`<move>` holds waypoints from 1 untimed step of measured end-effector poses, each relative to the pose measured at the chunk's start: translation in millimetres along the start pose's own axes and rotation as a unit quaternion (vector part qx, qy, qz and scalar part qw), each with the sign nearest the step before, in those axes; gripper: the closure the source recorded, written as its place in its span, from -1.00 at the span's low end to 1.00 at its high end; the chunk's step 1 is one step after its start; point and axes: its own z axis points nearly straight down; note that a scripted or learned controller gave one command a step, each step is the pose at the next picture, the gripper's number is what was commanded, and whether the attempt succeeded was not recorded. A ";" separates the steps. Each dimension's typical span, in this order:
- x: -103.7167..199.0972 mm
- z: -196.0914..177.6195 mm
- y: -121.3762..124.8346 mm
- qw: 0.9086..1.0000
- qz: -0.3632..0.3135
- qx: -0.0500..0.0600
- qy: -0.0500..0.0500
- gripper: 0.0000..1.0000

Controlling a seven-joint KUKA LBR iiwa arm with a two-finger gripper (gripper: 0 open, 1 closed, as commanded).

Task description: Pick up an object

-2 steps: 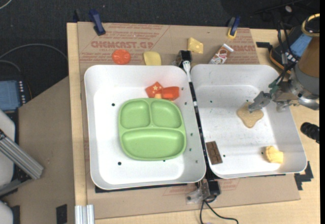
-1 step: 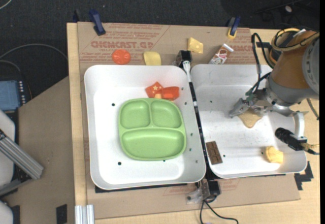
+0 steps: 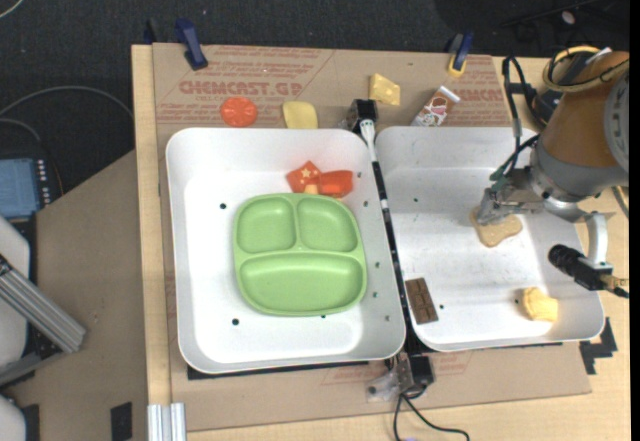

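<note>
My gripper [image 3: 497,211] hangs low over the right bin [image 3: 440,169], right on top of a tan, bread-like piece [image 3: 499,231] that pokes out beneath it. A yellow chunk [image 3: 540,305] lies near that bin's front right corner. A brown bar [image 3: 421,299] rests on the bin's front left rim. In the left bin [image 3: 200,179] stands a green divided plate [image 3: 298,254], with a red star-shaped piece [image 3: 304,176] and an orange piece [image 3: 335,183] just behind it.
On the cardboard behind the bins lie an orange disc [image 3: 239,111], a pale yellow piece [image 3: 299,115], a yellow wedge [image 3: 384,89], a small red-and-white packet [image 3: 434,109] and a black marker [image 3: 363,116]. Blue clamps [image 3: 190,42] hold the board's back edge.
</note>
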 end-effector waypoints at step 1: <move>-36.9 -74.9 -36.9 1.000 0.002 0.004 0.001 1.00</move>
